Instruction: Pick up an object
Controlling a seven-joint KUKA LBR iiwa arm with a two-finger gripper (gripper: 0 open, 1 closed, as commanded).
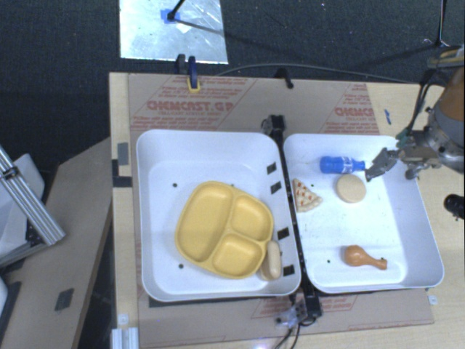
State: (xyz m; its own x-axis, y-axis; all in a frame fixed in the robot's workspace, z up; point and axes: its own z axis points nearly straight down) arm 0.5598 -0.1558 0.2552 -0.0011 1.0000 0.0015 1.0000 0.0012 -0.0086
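Arm: the grey arm (447,115) comes in at the right edge of the picture and is cut off there, so little of it shows.
Gripper: the gripper (379,167) hangs over the far right part of the right bin (414,227), its dark fingers pointing left toward the blue bottle; they are small and blurred, and I cannot tell whether they are spread or pressed together. Nothing shows between them.
Blue bottle: the blue bottle (341,165) lies on its side near the far edge of the right bin, its pale cap toward the gripper.
Round bun: a pale round bun (351,189) sits just beside the bottle, on its near side, close under the gripper.
Pizza slice: a toy pizza slice (305,195) lies against the left edge of the right bin.
Drumstick: a brown drumstick (363,257) lies near the near edge of the right bin, well apart from the rest.
Left bin: the left bin (156,195) holds a yellow divided tray (225,228), with a pale bread roll (272,260) touching its near right corner.
Bench: both bins rest on a lettered cardboard sheet (211,104) on the tan bench (87,217).
Room: dark carpet (58,49) lies beyond, with a shiny metal plate (173,19) on it; a metal rail (25,202) is cut off at the left.
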